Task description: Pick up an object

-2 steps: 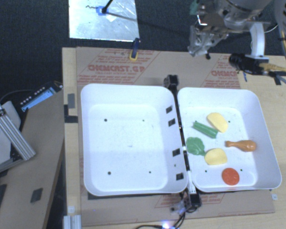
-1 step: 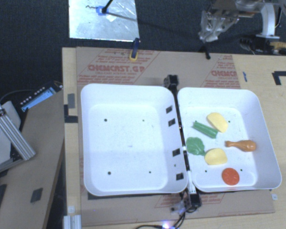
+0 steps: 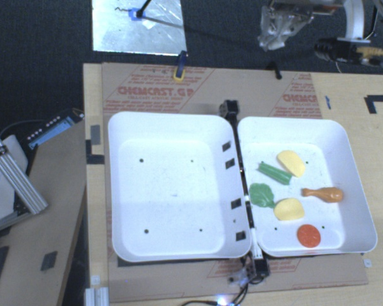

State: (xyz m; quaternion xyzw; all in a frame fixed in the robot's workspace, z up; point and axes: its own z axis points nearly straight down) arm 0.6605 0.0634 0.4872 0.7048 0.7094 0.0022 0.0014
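- Since any of the six small pieces in the right bin would serve, the orange drumstick-shaped piece looks the easiest to judge — it lies toward that bin's right wall, about midway along it, apart from its neighbours.
- It reads as a light, stiff moulded toy, probably smooth enough to slip; the narrow handle end pointing toward the bin's middle seems the best place to close on, across its width.
- Two yellow pieces — one toward the far edge, one nearer the front — look low and rounded, likely to squirt out of a pinch.
- A long green piece and a flatter green leaf-like piece sit close to the divide between bins; the wall there could crowd the approach.
- A red disc lies near the front edge, flat and hard to get under.
- The left bin sits alongside.
- The gripper hangs well beyond the far edge of the bins, over the dark floor; I cannot tell how its pincer is set.
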